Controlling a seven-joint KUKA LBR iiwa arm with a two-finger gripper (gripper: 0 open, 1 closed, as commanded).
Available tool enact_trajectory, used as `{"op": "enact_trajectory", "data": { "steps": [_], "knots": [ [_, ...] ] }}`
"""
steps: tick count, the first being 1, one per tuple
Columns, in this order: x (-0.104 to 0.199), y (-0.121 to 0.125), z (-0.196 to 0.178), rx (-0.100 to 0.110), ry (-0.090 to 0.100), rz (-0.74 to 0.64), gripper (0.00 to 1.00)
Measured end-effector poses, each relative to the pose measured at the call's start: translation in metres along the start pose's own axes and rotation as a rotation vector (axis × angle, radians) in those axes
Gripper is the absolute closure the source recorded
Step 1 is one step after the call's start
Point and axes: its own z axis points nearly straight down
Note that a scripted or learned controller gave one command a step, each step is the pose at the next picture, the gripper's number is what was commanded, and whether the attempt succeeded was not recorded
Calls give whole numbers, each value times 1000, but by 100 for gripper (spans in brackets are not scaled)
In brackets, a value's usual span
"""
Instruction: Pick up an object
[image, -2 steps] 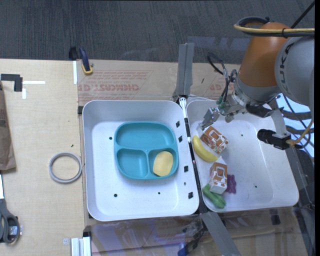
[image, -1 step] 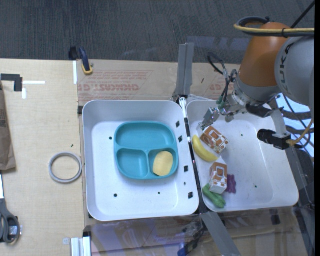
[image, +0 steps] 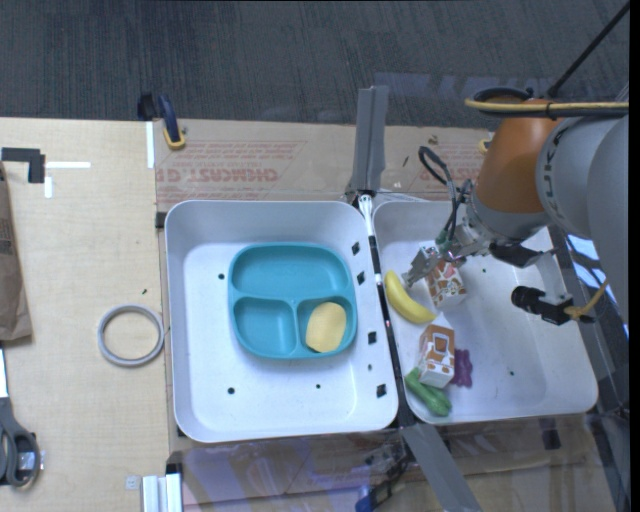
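Note:
My gripper (image: 428, 262) hangs low over the upper left part of the right bin (image: 540, 385), reaching down from the grey and orange wrist. A small white and red carton (image: 448, 285) lies tilted right beside and just under its tip; whether the two touch is unclear. A yellow banana (image: 408, 299) lies just left of that carton. A second small carton (image: 437, 357) stands nearer the front, with a purple bunch of grapes (image: 463, 367) on its right and a green vegetable (image: 428, 393) below it.
The left bin (image: 200, 380) holds a teal divided plate (image: 270, 290) with a yellow lemon-like piece (image: 325, 327) in its lower right compartment. A grey ring (image: 131, 334) lies on the bench at left. Black cabling and a clamp (image: 540, 303) hang over the right bin.

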Motion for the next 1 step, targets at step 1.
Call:
{"op": "enact_trajectory", "data": {
  "steps": [1],
  "knots": [
    [5,-21,0,0,1,35,0]
  ]
}}
